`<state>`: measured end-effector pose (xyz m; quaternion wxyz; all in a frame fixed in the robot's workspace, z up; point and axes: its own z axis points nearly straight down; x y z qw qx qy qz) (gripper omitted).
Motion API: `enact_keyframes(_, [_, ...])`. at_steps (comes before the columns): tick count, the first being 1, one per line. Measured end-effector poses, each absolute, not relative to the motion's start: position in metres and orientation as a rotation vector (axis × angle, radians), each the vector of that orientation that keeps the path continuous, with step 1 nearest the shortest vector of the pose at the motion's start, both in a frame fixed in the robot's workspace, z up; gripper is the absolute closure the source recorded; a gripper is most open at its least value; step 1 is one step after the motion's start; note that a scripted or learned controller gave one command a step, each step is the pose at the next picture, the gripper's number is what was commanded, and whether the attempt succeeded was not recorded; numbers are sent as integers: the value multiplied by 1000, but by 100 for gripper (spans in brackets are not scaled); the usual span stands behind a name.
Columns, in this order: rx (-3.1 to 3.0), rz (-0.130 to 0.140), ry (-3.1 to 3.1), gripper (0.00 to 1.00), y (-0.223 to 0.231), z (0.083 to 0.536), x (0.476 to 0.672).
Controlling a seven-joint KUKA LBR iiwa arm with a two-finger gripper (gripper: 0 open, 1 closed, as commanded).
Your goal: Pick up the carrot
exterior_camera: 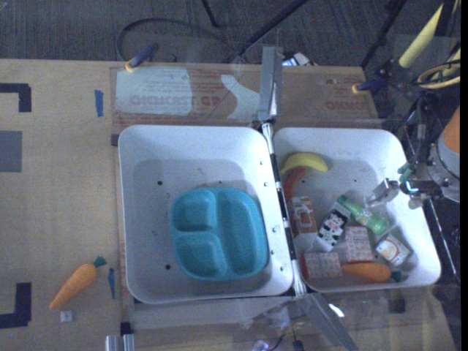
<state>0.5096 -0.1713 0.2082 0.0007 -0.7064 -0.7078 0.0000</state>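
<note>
An orange carrot (364, 272) lies along the front wall of the right bin (344, 139), its green top pointing right. A second carrot (73, 285) rests on the wooden bench outside the bins, at the front left. My gripper (401, 194) hovers over the right side of the right bin, above and to the right of the bin's carrot. It is open with nothing between its fingers. It sits just right of a green bottle (363, 215).
The right bin also holds a banana (305, 162), a cow-patterned carton (333, 227), small boxes (322, 263) and a small packet (393, 250). A blue divided tray (218, 232) lies in the left bin (142, 196). A metal divider (268, 86) stands behind the bins.
</note>
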Motion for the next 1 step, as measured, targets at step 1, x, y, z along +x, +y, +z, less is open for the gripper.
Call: enact_keyframes(1, [-2190, -9, -2248, 0, -211, 101, 481])
